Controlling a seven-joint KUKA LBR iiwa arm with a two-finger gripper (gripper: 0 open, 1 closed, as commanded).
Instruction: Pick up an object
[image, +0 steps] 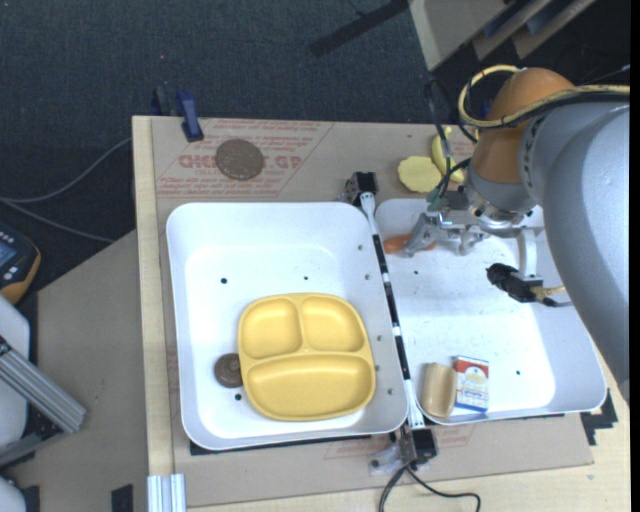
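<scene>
The end effector (437, 232) hangs low over the right bin's (500, 380) far left corner, beside a small orange object (396, 242), likely its target. Whether it is wide or narrow, I cannot tell. A yellow divided plate (303, 354) fills the left bin (200, 300).

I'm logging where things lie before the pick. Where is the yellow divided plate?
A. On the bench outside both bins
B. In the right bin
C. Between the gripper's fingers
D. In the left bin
D: the plate lies flat on the floor of the left bin, toward its near edge, with a small brown disc at its left side.
</scene>
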